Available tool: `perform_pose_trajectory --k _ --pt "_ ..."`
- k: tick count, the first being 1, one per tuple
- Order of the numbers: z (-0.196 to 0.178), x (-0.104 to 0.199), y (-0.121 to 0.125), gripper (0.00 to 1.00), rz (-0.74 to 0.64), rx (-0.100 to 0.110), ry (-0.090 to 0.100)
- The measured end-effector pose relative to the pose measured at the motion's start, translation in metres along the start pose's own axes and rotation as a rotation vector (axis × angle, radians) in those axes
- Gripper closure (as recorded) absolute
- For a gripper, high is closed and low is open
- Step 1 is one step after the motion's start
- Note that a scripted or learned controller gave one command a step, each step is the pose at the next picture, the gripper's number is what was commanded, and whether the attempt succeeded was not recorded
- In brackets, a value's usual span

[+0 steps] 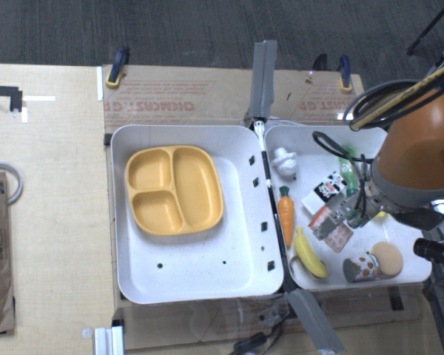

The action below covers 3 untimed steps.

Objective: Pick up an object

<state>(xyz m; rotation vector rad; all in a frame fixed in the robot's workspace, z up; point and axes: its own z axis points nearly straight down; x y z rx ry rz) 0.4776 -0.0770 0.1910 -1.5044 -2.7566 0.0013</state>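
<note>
My gripper hangs low over the middle of the right bin, reaching in from the right under the orange-banded arm. It sits right over a reddish packet, which it partly hides. Around it lie a black-and-white cow-patterned item, a carrot, a banana, a small white figure, a printed cup on its side, a round tan piece and a green item.
The left bin holds a yellow divided plate. A grey divider bar stands between the bins at the back. Black cables loop over the right bin's far side. Cardboard lies behind the bins.
</note>
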Motion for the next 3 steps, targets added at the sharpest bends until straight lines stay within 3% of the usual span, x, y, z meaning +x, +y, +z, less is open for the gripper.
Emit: perform_pose_trajectory --k 1,2,3 --pt "-0.089 0.005 0.039 1.0 -0.17 0.0 -0.001" --pt "-0.036 0.099 0.063 1.0 0.131 0.003 0.0" --pt "-0.057 0.049 0.084 1.0 0.217 0.001 -0.002"
